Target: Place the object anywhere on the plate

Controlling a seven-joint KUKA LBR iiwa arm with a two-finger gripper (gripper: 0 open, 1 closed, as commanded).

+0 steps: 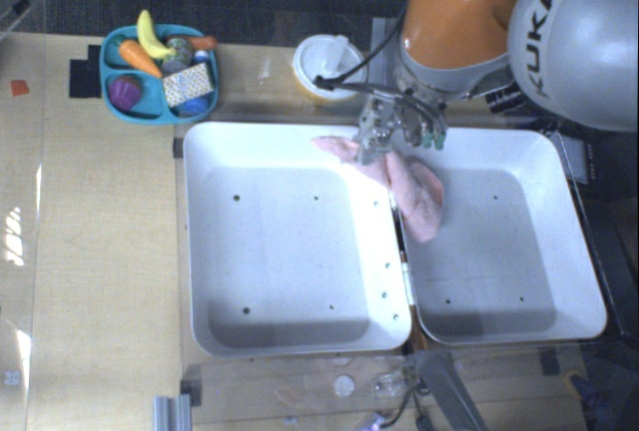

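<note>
Gripper: the gripper (384, 135) hangs over the bins' shared back corner, apparently clenched on a pink cloth (414, 190), though its fingers are hard to make out.
Cloth: droops below the gripper, across the divide into the right bin (519, 249).
Progress: lifted; placing remains; no plate is obvious.
Surface: left bin (280, 249) beside it; wooden bench (90, 249) further left.

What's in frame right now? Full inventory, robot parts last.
bins: 2, white, side by side on the bench
cloth: 1, pink, hanging from the end effector over the seam between the bins
divided tray: 1, blue, upper left, holding toy food including a banana and carrot
bowl: 1, white and yellow, behind the bins
arm: 1, grey with orange band, from the right
end effector: 1, metal, shut on the cloth
</note>
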